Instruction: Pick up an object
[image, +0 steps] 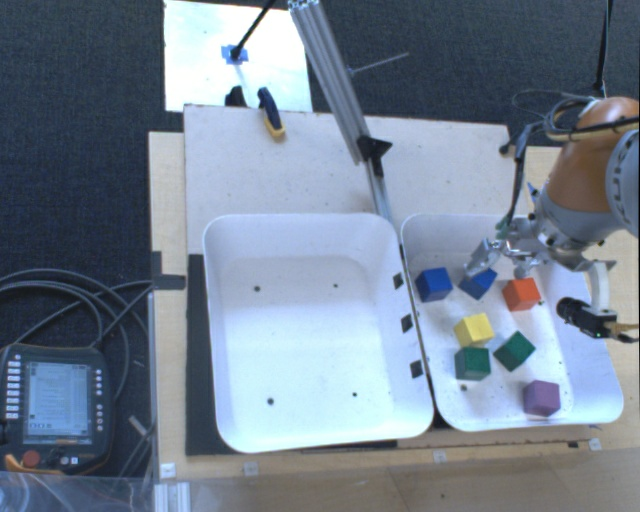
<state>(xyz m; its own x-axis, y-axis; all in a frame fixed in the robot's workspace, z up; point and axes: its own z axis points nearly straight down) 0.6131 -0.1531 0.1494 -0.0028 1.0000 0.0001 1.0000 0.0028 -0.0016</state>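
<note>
- The grey arm with its orange band (592, 165) is reaching over the right shallow white bin (600, 395), nothing lifted yet.
- Its pincer (508, 252) is hovering by the small blue cube (479, 283) and orange cube (520, 293); whether it's parted or closed, I cannot tell.
- Grasping and lifting are looking undone.

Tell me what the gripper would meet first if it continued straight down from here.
Probably the blue cube beneath the gripper; the orange cube sits close beside it, and depth is unclear.
</note>
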